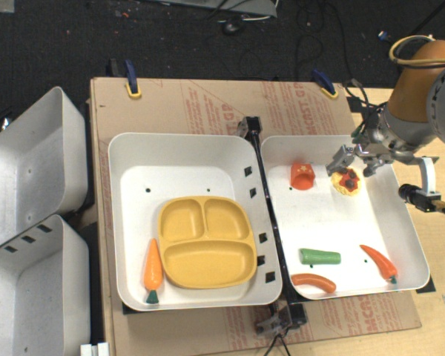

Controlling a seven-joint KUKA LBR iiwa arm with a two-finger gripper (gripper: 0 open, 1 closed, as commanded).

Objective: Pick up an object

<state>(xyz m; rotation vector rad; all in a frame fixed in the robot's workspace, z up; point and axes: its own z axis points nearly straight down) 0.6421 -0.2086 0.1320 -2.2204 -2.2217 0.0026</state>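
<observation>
My gripper (pixel 354 167) hangs over the far right part of the right bin (pixel 408 221), open, its fingers spread to either side. Just under its tips a small yellow and red toy (pixel 348 185) lies on the bin floor; I cannot tell whether the fingers touch it. To its left stands a red cup (pixel 302 176). Near the front of the same bin lie a green vegetable (pixel 319 256), a red chili pepper (pixel 378 262) and a red sausage (pixel 313 282).
The left bin (pixel 133 169) holds a yellow divided plate (pixel 206 241) and an orange carrot (pixel 153 267) beside it. A black divider (pixel 265 213) runs between the bins. Two more white bins (pixel 30 199) stand off the bench at the left.
</observation>
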